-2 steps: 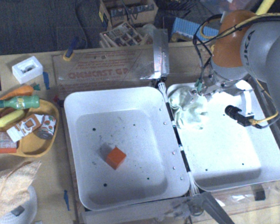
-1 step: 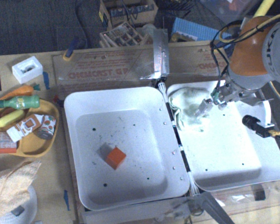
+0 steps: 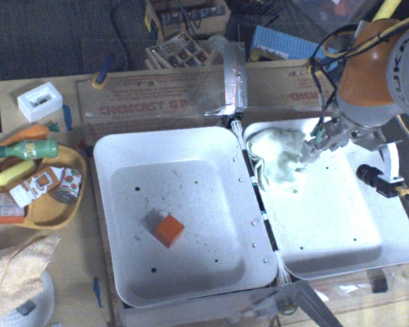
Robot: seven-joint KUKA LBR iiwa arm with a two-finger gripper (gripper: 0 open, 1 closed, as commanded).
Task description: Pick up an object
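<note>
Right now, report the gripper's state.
Gripper: cannot be told; it sits low at the pale cloth in the right bin.

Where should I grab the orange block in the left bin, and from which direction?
Come straight down on the small orange cube-like block in the left white bin. Probably close across two opposite flat side faces: it sits rotated, corner toward the camera, well away from the walls, so turn the gripper to match.

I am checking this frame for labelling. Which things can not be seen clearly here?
- Gripper: fingers blurred against the pale crumpled thing in the right bin; open or shut unclear.
- That pale thing: washed out, identity unclear.
- Arm: cut off by the right edge.
</note>
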